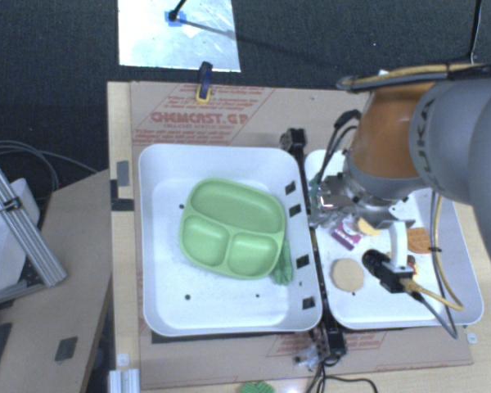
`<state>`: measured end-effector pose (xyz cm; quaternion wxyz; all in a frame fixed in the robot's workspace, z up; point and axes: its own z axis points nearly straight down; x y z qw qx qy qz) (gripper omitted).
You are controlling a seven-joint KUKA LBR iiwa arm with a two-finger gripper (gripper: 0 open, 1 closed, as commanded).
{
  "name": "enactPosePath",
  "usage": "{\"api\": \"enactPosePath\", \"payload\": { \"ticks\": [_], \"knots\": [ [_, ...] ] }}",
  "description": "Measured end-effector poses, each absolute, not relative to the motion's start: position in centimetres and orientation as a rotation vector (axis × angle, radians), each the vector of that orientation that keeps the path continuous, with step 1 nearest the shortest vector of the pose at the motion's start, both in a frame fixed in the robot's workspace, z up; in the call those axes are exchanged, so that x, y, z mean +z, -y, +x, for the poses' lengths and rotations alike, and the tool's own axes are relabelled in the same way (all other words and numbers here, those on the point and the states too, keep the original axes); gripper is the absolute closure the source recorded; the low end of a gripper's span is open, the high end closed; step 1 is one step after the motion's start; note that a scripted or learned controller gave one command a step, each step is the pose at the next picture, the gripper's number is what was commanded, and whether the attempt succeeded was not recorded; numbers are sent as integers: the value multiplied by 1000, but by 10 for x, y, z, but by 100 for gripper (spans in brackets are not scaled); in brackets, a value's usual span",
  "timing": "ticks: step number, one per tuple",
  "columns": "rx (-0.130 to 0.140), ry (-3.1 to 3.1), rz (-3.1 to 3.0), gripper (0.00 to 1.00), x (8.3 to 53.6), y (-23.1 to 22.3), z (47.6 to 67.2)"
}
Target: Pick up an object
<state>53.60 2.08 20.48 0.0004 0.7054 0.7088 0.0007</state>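
Pink object (344, 237), small and blocky, lies on the floor of the right bin (468, 300), just below the end effector (340, 211) and very near it; whether the two touch cannot be told. The end effector hangs over the near-left part of that bin, close to the wall shared with the left bin (159, 244). It is seen from above and mostly covered by the wrist, so I cannot tell whether it is wide or narrow, and nothing can be seen held in it.

A small yellow piece (369, 228) sits just to the right of the pink object, below and slightly right of the end effector. A round tan disc (348, 275) lies flat further toward the camera from the end effector, apart from the pink object. An orange-brown piece (418, 241) rests well to the right of the end effector, partly behind a yellow cable.

The grey arm (462, 137), with its orange band (386, 137), comes in from the right and covers the far part of the right bin.

To the left of the end effector, across the shared wall, a green divided plate (231, 228) lies in the left bin, turned at a slant. A green cloth-like thing (284, 266) shows at the plate's near-right edge, between the plate and the wall. Both bins stand on a cardboard sheet (198, 105) with red lettering on the worktop.
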Motion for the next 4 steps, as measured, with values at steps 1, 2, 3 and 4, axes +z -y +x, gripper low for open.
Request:
{"api": "enactPosePath", "payload": {
  "ticks": [1, 2, 3, 4],
  "knots": [
    [3, -2226, 2215, 0, 205, -21, 536],
    [1, -2222, 2219, 0, 190, 48, 544],
    [0, -2222, 2222, 0, 184, 73, 485],
    [6, -2223, 2211, 0, 82, 100, 573]
  ]
}}
